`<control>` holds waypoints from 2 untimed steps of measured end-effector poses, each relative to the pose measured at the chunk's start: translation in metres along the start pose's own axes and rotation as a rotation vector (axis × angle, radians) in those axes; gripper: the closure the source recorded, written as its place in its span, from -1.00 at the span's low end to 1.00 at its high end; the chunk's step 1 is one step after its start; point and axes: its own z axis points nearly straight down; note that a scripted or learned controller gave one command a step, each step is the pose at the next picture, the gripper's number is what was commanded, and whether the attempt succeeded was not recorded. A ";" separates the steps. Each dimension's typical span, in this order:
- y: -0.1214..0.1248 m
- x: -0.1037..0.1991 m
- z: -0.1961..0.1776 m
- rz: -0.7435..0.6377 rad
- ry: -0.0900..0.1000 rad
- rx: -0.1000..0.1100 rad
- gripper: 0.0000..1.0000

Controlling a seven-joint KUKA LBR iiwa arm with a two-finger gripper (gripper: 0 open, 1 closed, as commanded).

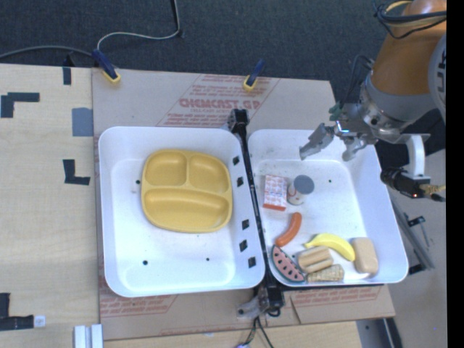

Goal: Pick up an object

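My gripper (334, 146) hangs above the back edge of the right bin (382, 194), open, with nothing between its fingers. Below it in the right bin lie a small red-and-white packet (274, 192), a grey-topped cylinder (300, 188) and a toy hot dog sausage (288, 229). Near the bin's front edge sit a watermelon slice (288, 264), a banana (331, 244), a bread roll (365, 255), a brown sausage roll (315, 258) and a corn piece (326, 273). The nearest items are well forward and left of the gripper.
The left bin (119, 216) holds a yellow sectioned plate (187, 191). A black divider (246, 187) runs between the bins. Both bins rest on a cardboard sheet (210, 101) held by yellow-blue clamps. The arm's orange band (407, 49) rises at the right.
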 end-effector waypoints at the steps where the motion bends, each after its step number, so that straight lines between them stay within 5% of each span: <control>1: 0.034 -0.043 0.152 0.002 0.000 0.002 -1.00; 2: -0.006 -0.037 0.188 0.001 -0.002 -0.017 -1.00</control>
